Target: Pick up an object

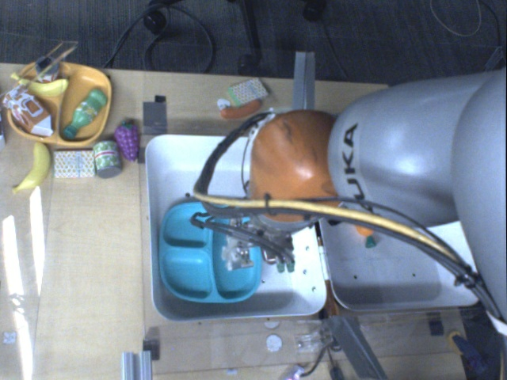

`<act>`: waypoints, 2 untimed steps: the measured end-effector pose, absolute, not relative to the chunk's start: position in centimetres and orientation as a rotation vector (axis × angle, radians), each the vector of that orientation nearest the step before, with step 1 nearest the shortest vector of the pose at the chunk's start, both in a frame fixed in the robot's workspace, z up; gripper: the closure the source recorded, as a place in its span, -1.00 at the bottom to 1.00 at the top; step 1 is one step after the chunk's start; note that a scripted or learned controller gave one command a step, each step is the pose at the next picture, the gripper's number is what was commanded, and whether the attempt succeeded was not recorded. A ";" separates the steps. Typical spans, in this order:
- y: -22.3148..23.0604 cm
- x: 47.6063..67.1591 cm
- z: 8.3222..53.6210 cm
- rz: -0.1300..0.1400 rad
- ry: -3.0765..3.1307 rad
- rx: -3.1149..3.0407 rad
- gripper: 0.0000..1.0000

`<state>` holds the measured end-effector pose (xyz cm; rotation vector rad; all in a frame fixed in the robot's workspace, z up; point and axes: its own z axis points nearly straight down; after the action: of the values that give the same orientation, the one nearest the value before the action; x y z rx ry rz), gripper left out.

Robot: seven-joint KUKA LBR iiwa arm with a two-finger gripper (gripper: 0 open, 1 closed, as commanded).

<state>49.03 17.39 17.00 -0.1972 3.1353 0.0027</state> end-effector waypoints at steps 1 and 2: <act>17.4 49.0 17.0 0.003 3.135 -0.196 -1.00; 17.6 49.2 18.0 0.007 3.132 -0.194 1.00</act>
<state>49.19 17.58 17.97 -0.1937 3.1320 0.0073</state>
